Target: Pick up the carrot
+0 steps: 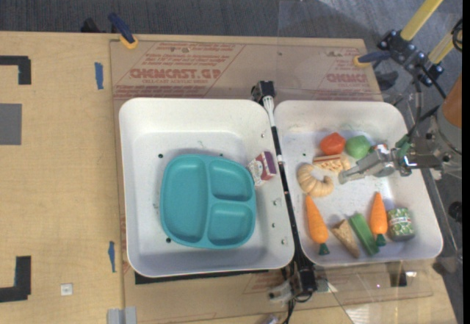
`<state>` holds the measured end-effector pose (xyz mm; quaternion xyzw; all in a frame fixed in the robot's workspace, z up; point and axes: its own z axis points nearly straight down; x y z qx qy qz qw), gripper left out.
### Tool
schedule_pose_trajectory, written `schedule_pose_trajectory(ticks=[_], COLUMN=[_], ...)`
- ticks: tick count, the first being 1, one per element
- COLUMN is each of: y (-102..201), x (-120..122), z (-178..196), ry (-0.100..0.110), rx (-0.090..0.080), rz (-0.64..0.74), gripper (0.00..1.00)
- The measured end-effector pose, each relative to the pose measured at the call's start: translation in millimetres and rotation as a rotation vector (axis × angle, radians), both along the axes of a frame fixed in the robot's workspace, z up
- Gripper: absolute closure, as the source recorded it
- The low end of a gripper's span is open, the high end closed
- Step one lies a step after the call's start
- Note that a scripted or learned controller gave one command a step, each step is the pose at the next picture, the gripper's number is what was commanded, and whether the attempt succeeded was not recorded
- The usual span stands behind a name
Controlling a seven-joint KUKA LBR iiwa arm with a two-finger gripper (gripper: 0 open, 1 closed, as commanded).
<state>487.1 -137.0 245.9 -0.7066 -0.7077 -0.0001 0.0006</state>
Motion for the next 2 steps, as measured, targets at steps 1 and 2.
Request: schedule_pose_trajectory(ticks=[1, 2], y=[-16.0, -17.7], x=[-3.6, -3.2], z=[-160.7, -151.5], ry=[-0.003, -0.006], rx=[0.001, 0.000], rz=[0.223, 0.218], gripper=[0.00, 1.00])
